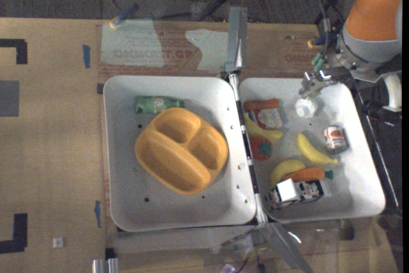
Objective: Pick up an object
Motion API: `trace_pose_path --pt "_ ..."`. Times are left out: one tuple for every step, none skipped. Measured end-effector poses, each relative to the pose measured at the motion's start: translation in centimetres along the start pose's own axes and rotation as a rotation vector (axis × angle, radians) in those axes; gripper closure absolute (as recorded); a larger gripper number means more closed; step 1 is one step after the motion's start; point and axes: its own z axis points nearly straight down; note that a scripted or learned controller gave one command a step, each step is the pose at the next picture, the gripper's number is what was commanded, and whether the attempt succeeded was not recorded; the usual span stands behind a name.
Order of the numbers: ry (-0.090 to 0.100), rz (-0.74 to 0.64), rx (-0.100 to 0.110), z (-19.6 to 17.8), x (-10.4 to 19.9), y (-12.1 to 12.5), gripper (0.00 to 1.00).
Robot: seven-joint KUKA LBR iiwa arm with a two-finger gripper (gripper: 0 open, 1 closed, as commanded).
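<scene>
Objects lie untouched in the right bin (364,195): bananas (314,150), a can (335,138), a carton (298,190). The gripper (314,81) hovers at the bin's upper edge near a small white bottle (305,107); whether it is released or clenched cannot be told. Approach stage; next, descend over one item.

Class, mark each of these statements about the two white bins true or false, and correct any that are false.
1. The orange divided plate lies in the left bin. True.
2. The green packet lies in the right bin. False: it lies in the left bin, beside the plate.
3. The small can lies in the right bin. True.
4. The claw hovers over the left bin. False: it is at the right bin's far edge.
5. A banana lies on the orange plate. False: it lies in the right bin.
</scene>
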Motion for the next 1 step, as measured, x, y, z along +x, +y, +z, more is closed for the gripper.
trace_pose_path --pt "-0.003 0.000 -0.005 -1.08 -0.07 0.11 1.00"
